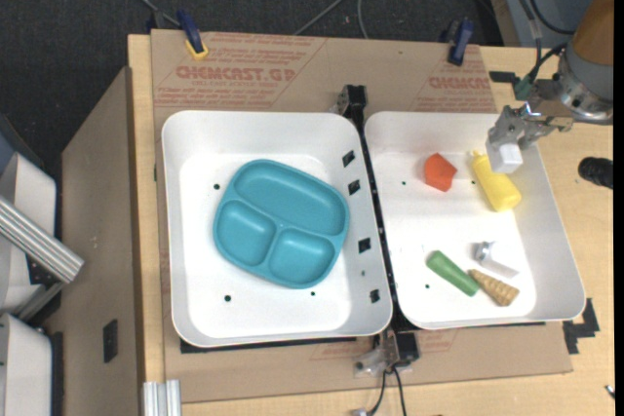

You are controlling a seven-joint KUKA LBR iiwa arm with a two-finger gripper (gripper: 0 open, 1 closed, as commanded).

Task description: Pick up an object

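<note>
Objects to pick: all in the right bin — none of them is between the tool's fingers
Left bin: holds a teal divided plate, three compartments, lying flat near the middle
Counter: brown board under both bins, red lettering along the far edge, a blue clamp at the far left and another at the far right
Orange block: far half of the right bin, sitting by itself
Green piece: near side of the right bin, lying at a slant, its end touching a tan ridged cone
Small white piece: just beyond the cone
Yellow object: far right part of the bin, beside the orange block but not touching it
Tool: hangs right at the far end of the yellow object — can't tell whether its fingers are apart or together
Arm: grey, coming in from the upper right
</note>
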